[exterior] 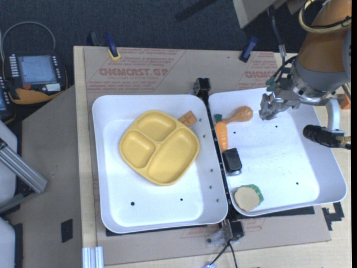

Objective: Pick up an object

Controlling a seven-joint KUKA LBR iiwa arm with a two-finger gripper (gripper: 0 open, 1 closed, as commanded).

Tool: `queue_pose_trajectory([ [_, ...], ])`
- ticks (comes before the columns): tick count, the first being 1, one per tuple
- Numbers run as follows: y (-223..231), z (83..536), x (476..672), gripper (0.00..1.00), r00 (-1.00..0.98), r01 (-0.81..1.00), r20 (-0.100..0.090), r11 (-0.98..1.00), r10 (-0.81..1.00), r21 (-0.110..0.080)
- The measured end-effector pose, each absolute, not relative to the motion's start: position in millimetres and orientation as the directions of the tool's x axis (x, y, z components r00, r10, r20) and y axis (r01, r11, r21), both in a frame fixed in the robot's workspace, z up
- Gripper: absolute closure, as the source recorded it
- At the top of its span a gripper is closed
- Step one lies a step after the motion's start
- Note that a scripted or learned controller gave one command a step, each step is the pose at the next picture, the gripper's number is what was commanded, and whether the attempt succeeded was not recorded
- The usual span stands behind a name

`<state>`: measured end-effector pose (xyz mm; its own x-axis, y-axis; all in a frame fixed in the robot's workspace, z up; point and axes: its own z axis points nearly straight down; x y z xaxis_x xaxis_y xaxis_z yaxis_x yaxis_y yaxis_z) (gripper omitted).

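**Claw over right bin, drumstick just to its left**

Nearest the camera I logged the round tan-and-green item (248, 197) at the right bin's (301, 172) front-left corner. Behind it, along the left wall, sat a black block (232, 161) and then a carrot (221, 135), long axis running front to back.

My likely target was the drumstick-shaped piece (239, 115) in the bin's rear-left area. It lay just left of the claw (269, 110), long axis roughly left-right, fat end toward the claw, thin end almost meeting the carrot top.

I had the claw hanging over the rear of the right bin, pointing down. I couldn't tell how far apart it stood; too small and dark. I saw nothing between its tips, and contact with the bin floor was unclear.

Judging by that, a short shift left was needed.

The left bin (111, 194) held a yellow divided plate (159, 147) with a small brown block (187, 118) at its rear edge, well apart from the claw.
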<state>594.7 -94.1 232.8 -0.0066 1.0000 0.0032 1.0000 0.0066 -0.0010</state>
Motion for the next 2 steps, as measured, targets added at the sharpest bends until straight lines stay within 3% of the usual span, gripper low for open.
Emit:
queue_pose_trajectory([
  [2,15,226,560.3,1.0,-0.005,1.0,0.003,0.005,1.0,-0.005],
])
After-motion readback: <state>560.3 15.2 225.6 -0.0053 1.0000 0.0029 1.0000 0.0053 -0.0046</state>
